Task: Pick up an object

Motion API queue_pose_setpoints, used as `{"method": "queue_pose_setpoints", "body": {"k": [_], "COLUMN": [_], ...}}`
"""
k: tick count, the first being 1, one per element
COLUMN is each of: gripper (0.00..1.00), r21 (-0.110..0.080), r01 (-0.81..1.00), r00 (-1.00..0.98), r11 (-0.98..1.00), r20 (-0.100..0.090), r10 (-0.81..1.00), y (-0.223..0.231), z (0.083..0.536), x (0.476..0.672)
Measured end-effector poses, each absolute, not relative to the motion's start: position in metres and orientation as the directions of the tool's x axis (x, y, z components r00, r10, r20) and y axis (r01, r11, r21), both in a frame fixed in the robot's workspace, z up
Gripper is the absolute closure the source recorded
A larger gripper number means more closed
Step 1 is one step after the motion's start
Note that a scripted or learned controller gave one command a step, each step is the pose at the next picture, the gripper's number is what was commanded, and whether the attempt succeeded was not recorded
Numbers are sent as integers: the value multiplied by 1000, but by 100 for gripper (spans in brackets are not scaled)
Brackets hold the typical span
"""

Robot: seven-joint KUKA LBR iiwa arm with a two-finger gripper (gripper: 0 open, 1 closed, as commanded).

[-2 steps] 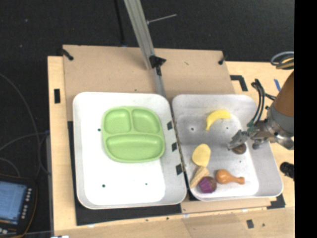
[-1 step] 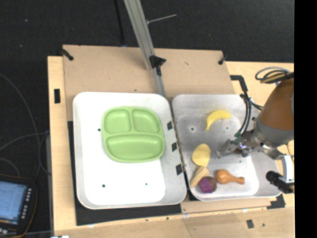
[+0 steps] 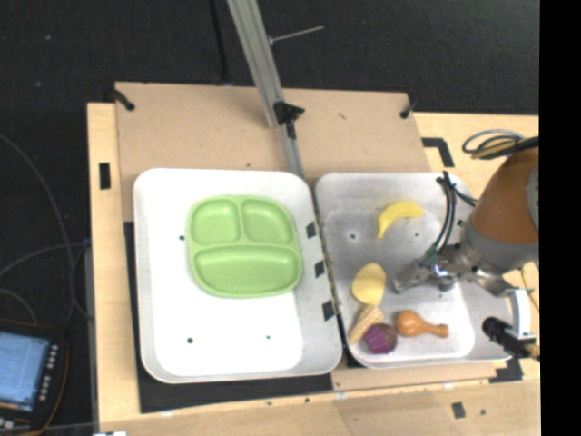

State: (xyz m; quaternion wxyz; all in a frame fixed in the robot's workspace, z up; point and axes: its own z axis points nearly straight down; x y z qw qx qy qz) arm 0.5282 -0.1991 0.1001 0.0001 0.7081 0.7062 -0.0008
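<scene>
While we count, 2 white bins sit side by side: left bin (image 3: 163,334) w/ 1 green tray (image 3: 244,246), 3 compartments; right bin (image 3: 345,198) w/ 5 items. We make out 1 banana (image 3: 399,215), 1 pale yellow piece (image 3: 369,282), 1 tan wedge (image 3: 364,320), 1 purple item (image 3: 380,338), 1 orange gourd (image 3: 419,324). Gripper (image 3: 410,278) is low in the right bin, on 1 arm (image 3: 505,214); we can't tell how its jaws stand, nor see anything between them. Yellow piece lies just beside the tip, on the side away from the arm; banana is near, toward the bin's far wall; gourd, wedge & purple item are near, toward the front wall. Wedge touches purple item. No brands or writing legible to us.
</scene>
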Motion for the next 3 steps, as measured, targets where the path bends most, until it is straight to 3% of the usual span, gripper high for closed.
{"method": "queue_pose_setpoints", "body": {"k": [1, 3], "gripper": [100, 100], "r21": [4, 8], "r01": [1000, 1000], "r00": [9, -3], "r11": [-9, 3], "r20": [-2, -3], "r10": [1000, 1000], "y": [-201, -196], "z": [112, 209], "x": [529, 519]}}
